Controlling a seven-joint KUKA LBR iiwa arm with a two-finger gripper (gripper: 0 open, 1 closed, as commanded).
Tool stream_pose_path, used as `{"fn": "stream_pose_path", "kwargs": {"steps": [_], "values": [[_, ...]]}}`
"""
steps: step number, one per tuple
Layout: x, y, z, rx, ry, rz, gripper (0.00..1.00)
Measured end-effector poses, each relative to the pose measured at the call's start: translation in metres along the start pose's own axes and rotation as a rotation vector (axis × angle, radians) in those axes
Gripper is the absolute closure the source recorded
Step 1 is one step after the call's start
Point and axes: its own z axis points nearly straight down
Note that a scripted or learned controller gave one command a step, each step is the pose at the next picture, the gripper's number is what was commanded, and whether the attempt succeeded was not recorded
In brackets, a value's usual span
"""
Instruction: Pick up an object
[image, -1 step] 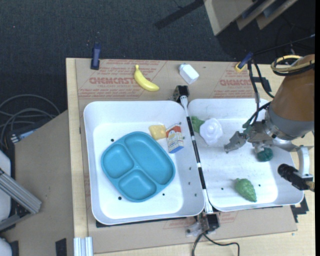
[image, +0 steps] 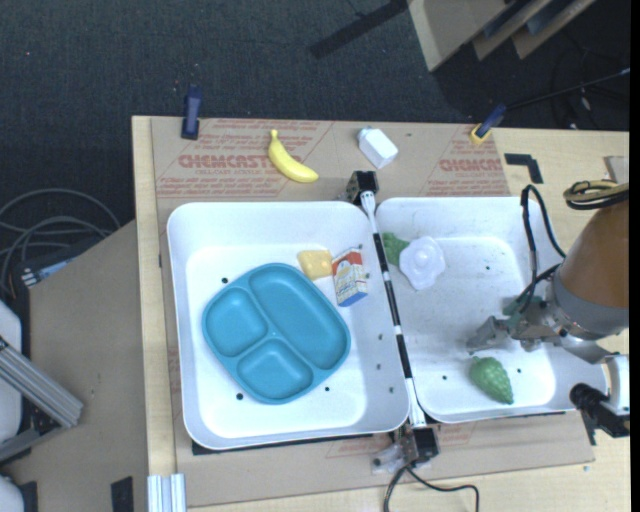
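My gripper hangs over the front part of the right bin, reaching in from the right. Just in front of it, a bumpy dark green object lies on the bin floor, apart from the gripper as far as I can see. At the back left of the same bin a clear plastic cup lies beside a small light green item. The left bin holds a blue divided plate, a yellow block and a small red and white carton.
A banana and a white block lie on the cardboard behind the bins. A black cable loops over the right bin's far right side. The divider between the bins runs front to back.
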Motion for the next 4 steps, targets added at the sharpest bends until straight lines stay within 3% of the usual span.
{"fn": "stream_pose_path", "kwargs": {"steps": [1, 2, 3, 4], "values": [[0.017, 0.001, -0.008, -0.003, 0.0, -0.003, 0.0], [0.012, 0.001, 0.034, 0.0, 0.002, -0.001, 0.0], [-0.005, 0.018, 0.003, -0.005, -0.001, -0.001, 0.0], [0.005, 0.001, 0.005, -0.001, 0.002, -0.001, 0.0]]}}
